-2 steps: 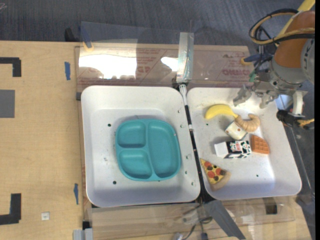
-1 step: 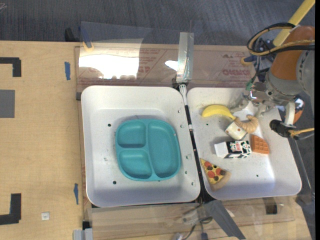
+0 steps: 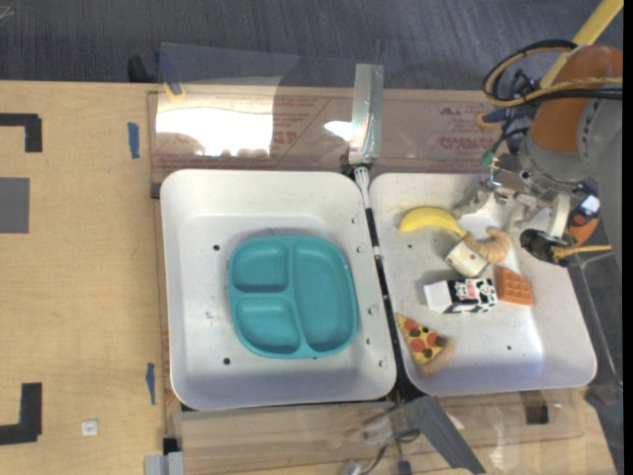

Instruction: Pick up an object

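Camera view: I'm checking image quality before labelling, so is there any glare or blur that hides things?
Camera view: strong glare whitens the clear sheet behind the left bin; the toys in the right bin stay sharp; the tool is cluttered by cables.

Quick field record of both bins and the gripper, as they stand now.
left bin: teal tray, three compartments
right bin: banana, croissant, waffle, pizza slice, carton, small pale block
gripper: over right bin's far edge, beside banana
fingers: cannot tell
held: nothing visible
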`<state>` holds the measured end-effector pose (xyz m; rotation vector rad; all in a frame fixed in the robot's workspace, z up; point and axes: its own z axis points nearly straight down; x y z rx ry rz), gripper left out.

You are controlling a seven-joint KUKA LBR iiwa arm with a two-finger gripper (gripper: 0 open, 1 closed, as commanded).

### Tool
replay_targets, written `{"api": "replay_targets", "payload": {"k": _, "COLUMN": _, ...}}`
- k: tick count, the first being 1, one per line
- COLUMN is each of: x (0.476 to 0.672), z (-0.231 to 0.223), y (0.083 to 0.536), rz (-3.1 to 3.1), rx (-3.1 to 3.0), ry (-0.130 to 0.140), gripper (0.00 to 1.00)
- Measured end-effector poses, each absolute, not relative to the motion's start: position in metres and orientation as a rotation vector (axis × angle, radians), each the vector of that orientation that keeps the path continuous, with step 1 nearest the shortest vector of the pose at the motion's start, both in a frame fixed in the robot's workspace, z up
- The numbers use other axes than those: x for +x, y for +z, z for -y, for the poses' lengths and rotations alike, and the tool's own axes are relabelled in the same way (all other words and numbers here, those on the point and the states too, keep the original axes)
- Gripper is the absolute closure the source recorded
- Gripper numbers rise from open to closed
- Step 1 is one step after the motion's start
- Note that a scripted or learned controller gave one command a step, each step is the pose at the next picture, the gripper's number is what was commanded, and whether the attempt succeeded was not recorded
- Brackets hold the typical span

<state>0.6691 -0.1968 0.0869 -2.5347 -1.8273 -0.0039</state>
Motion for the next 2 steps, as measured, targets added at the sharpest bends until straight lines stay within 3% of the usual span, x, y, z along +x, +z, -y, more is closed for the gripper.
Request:
{"api": "replay_targets", "payload": {"k": 1, "x": 0.662, "z": 0.163, "y": 0.086, "rz": 1.304, "rx": -2.853, "ry": 0.033, "gripper": 0.0}}
{"api": "replay_targets", "payload": {"k": 2, "x": 0.633, "z": 0.2, "y": 0.089, "rz": 1.52, "rx": -2.734, "ry": -0.023, "gripper": 0.0}}
